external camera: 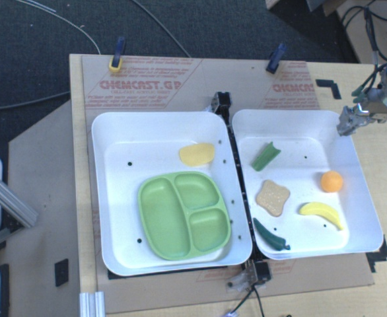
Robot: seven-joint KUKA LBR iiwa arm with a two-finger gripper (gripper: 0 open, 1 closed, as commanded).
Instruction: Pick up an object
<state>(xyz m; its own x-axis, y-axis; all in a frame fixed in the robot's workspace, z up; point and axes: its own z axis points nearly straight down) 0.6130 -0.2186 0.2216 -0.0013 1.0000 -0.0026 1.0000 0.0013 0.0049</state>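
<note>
Gripper (349, 119) sits at far right of the camera view, above the back right corner of the right bin (365, 177), well apart from all contents. Nothing between it and any obj; whether it is released or clenched: cannot tell at this res.

Right bin contents: orange ball (331, 181) nearest the gripper, yellow banana (322, 214) just in front of it, tan bread slice (273, 197) mid-bin, green pepper-like piece (266, 156) toward back left, dark green long veg (270, 235) at front left against the wall. Left bin (107, 177): green divided plate (183, 213) and pale yellow lump (197, 154) behind it.

Judgement: approach step, no pick begun. Best target prob. the orange ball: closest, free on all sides, not touching the banana. Round, smooth, looks like it will roll if nudged, so come straight down centred over it, w/ jaws wide, close across the widest part. Avoid the dark green veg: wall blocks one side. Bread slice lies flat, hard to get under
</note>
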